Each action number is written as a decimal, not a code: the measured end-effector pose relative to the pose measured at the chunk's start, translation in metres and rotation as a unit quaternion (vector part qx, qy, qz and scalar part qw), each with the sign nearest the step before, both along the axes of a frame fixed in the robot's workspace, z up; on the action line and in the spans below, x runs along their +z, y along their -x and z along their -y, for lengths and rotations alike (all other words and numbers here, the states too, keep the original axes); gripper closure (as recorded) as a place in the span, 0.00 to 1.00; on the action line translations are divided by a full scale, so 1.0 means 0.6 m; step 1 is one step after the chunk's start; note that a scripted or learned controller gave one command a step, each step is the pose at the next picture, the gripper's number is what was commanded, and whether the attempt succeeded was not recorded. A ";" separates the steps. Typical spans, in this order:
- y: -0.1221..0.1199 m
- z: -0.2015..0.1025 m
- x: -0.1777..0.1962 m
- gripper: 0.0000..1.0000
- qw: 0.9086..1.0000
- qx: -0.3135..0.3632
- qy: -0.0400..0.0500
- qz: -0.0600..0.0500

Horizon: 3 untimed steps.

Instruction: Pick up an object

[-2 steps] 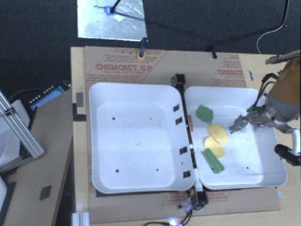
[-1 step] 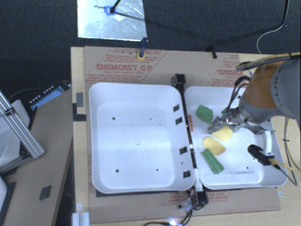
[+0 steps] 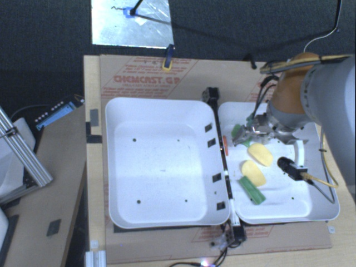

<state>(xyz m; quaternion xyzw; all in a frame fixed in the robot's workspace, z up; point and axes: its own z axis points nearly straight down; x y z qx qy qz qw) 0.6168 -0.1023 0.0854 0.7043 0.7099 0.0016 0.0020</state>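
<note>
My gripper (image 3: 246, 136) hangs low over the far left part of the right bin (image 3: 320, 204). A small green object (image 3: 237, 130) lies right beside its tip, partly hidden by it; whether they touch is unclear. A yellow rounded piece (image 3: 260, 154) sits just to the near right of the gripper. A second yellow piece (image 3: 253, 173) lies closer to the front. A green stick (image 3: 252, 191) rests against that second piece, toward the bin's front left.
The left bin (image 3: 119, 149) stands beside the right one, with a black divider strip (image 3: 219, 160) between them. The grey arm with its orange band (image 3: 292, 90) reaches in from the right above the right bin's far side.
</note>
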 end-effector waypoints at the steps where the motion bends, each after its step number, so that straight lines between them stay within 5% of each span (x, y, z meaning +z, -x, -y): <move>1: 0.092 -0.032 -0.003 0.00 1.000 -0.004 -0.001 -0.004; 2: 0.201 -0.019 0.003 0.00 1.000 -0.005 -0.001 -0.005; 3: 0.194 -0.020 0.021 1.00 1.000 -0.003 0.000 -0.001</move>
